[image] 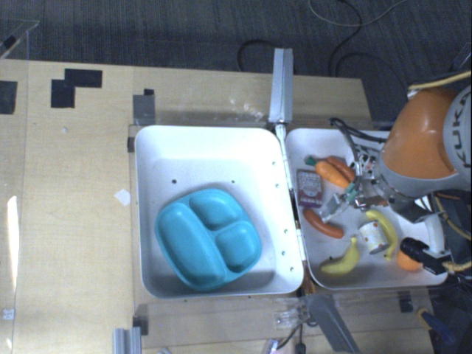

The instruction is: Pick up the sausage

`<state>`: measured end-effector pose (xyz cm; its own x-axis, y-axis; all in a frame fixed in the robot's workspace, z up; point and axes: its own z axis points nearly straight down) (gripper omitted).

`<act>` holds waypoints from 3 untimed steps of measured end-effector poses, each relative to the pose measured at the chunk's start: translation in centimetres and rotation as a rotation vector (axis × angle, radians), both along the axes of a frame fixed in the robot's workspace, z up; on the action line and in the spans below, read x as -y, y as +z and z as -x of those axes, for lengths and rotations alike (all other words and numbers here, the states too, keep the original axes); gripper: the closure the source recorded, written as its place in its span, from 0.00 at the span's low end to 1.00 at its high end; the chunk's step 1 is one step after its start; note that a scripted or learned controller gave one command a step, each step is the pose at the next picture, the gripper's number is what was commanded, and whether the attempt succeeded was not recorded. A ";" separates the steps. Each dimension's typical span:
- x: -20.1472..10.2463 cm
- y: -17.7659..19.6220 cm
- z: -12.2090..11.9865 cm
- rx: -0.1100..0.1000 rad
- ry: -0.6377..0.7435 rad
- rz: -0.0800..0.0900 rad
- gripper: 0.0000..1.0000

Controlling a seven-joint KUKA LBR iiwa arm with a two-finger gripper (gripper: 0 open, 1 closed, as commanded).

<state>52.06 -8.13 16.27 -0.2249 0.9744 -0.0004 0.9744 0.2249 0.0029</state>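
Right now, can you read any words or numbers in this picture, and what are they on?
"KU": white letters on the grey arm at the right edge, cut off by the edge of the picture.
The purple packet in the right bin: it has print on it, but it is too small and blurred to read.
The black shapes on the bench: marks, not letters.
Nothing else can be read.

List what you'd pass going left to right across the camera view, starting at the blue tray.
Blue divided tray in the left bin → small purple packet → red sausage → yellow banana → orange piece.
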 end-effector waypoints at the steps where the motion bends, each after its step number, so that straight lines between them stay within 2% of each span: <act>1: -1.8 2.3 -0.3 0.005 0.313 0.002 0.00; 2: -12.8 2.2 2.7 0.002 0.335 0.000 0.00; 3: -21.2 -7.2 1.5 0.015 0.263 0.003 0.00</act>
